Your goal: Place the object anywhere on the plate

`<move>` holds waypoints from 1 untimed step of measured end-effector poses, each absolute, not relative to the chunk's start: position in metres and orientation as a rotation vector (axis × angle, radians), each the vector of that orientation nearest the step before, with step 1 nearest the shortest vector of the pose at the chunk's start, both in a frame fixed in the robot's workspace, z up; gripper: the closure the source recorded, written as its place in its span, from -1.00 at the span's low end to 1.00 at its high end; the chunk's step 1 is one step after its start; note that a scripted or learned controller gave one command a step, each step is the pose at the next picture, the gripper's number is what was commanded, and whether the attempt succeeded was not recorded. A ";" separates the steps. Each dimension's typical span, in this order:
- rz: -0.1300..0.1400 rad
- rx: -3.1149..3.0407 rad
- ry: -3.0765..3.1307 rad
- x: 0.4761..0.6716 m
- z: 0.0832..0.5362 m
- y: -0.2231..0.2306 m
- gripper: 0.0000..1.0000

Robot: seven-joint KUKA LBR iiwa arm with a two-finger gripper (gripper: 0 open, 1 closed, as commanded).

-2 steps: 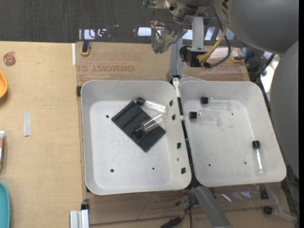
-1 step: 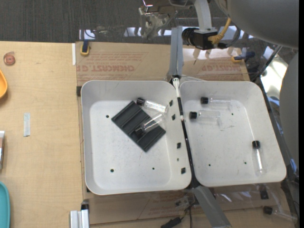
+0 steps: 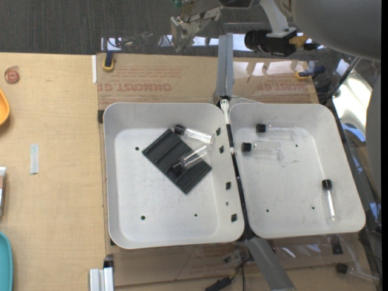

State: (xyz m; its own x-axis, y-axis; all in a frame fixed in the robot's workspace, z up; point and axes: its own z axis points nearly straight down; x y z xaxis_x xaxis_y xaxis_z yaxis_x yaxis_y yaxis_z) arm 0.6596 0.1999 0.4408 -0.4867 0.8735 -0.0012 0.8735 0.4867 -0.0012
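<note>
A dark grey ribbed plate [image 3: 159, 151] lies tilted in the left bin [image 3: 121, 180]. One clear tube with a black cap [image 3: 188, 160] rests on the plate. A second capped tube [image 3: 195, 135] lies across the plate's far corner, partly on the bin floor. In the right bin [image 3: 291, 217] lie three more clear capped tubes: one at the back [image 3: 276, 128], one just in front of it [image 3: 264, 146], one near the right wall [image 3: 329, 200]. My gripper [image 3: 185, 26] hangs high beyond the far edge of the left bin, well away from all the tubes.
A raised divider [image 3: 230, 156] with black clips separates the two bins. Cardboard sheets [image 3: 157, 80] lie behind the bins. The grey arm [image 3: 339, 5] fills the top right corner. Orange and teal items sit at the far left of the bench.
</note>
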 end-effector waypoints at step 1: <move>-0.001 1.142 2.925 0.660 0.441 0.212 1.00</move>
State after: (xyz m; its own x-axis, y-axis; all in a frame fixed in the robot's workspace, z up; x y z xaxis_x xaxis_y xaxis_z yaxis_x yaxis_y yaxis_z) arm 0.6597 0.2116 0.4411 -0.7354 0.6776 -0.0015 0.6776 0.7354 -0.0003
